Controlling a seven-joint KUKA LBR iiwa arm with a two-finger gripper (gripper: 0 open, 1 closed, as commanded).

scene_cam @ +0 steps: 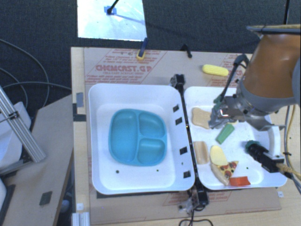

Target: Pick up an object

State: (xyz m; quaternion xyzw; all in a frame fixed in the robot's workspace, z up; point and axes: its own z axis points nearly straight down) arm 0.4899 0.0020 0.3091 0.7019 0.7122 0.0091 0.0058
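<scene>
- The bench [117, 65] bears two shallow white bins side by side.
- The left bin [101, 173] holds a blue divided plate [138, 137], lying flat near its middle.
- The right bin [263, 177] holds the loose things to pick from.
- The arm [275, 65] reaches in from the right over the right bin.
- The gripper [217, 119] sits low over the bin's upper half; whether its jaws are released or clenched, I cannot tell.
- A tan bread slice [201, 118] lies just left of the gripper.
- A green block [225, 133] lies tilted just below the gripper.
- A pizza slice [225, 169] lies near the bin's front edge.
- A yellow banana [215, 70] rests on the bench behind the right bin.
</scene>
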